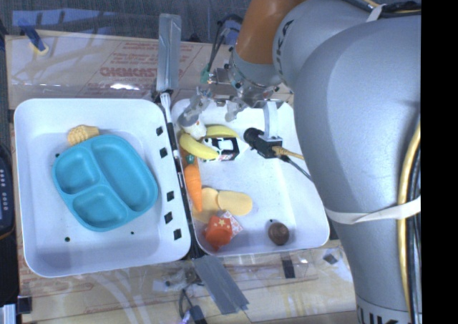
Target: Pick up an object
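Reaching in over the right bin (304, 204), the grey arm (358, 115) hides that bin's far right corner, with the gripper (215, 104) hanging above the far left corner; its two fingers look spread wide, with nothing between them. Largest of the loose things is the blue divided plate (104, 179), lying in the middle of the left bin (36, 244), with a corn cob (82, 132) touching its far edge. No object is named, so the nearest is the sensible target: the banana (197, 146) lies just below the fingers by the right bin's left wall. An orange carrot (193, 183) runs along that wall, a pale yellow piece (232, 202) sits mid-bin, a red carton (220, 229) rests at the near edge, and a small brown ball (278, 232) is near the near right corner. A good grasp would probably straddle the banana across its narrow width and descend straight, keeping clear of the wall and the black-and-white item (227, 146) touching it.
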You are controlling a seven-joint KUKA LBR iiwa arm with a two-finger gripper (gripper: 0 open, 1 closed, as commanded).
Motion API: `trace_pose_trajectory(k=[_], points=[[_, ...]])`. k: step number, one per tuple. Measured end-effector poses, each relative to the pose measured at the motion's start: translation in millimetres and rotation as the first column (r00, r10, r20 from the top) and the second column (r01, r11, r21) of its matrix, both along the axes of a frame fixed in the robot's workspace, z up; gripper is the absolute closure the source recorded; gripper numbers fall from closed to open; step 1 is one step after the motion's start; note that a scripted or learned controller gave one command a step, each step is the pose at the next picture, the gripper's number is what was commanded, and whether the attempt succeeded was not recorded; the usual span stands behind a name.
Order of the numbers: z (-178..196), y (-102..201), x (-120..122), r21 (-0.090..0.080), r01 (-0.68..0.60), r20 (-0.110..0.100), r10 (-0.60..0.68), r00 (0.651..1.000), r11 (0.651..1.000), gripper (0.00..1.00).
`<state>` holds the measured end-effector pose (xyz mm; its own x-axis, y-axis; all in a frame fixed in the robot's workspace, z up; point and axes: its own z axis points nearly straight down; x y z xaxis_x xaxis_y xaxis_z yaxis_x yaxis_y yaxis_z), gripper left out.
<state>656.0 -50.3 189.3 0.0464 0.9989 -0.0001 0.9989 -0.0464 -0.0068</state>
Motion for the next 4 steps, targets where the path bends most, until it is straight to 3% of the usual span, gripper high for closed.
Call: trace_pose_trajectory(k=[1,2,3,4], points=[[-60,-48,-1,0.003,-0.190,-0.004,0.190,0.982,0.982,0.00],[-96,-66,2,0.000,-0.268,0.006,0.268,0.963,0.963,0.00],[-92,-64,-3,0.010,-0.272,-0.013,0.272,0.962,0.962,1.00],[-92,-64,-2,0.010,-0.273,-0.012,0.273,0.962,0.962,0.00]])
